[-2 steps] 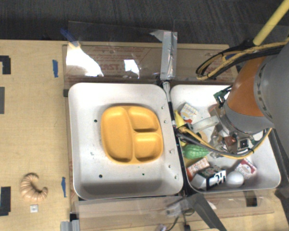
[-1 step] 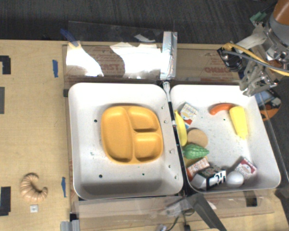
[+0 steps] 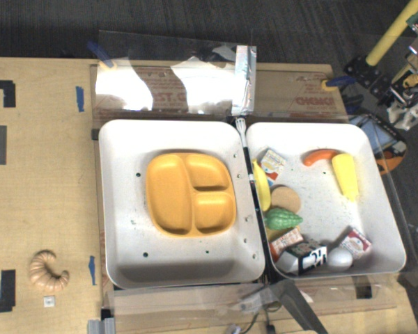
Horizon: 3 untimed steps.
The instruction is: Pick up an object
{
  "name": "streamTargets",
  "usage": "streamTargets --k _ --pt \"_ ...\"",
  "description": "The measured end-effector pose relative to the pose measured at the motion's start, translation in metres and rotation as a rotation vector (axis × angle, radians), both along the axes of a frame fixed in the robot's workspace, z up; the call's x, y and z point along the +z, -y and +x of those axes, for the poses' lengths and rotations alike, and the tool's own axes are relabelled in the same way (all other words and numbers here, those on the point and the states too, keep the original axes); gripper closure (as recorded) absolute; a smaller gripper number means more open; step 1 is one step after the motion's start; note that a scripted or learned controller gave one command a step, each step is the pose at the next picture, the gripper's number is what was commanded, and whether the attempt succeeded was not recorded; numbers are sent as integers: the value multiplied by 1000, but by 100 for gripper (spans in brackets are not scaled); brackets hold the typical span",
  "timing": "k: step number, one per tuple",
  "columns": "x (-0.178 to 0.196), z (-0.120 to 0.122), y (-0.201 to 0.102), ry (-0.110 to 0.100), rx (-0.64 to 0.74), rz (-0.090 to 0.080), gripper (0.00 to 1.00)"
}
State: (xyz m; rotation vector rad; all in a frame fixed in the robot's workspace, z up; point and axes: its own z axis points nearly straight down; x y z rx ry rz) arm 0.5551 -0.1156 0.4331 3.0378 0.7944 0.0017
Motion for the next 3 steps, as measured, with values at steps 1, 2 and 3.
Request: streamTargets --k 1,2,3 --pt "-3 -42 52 -4 522 2 100" --pt "-4 -42 50 -4 525 2 0" --pt "-166 -60 82 -9 278 4 0"
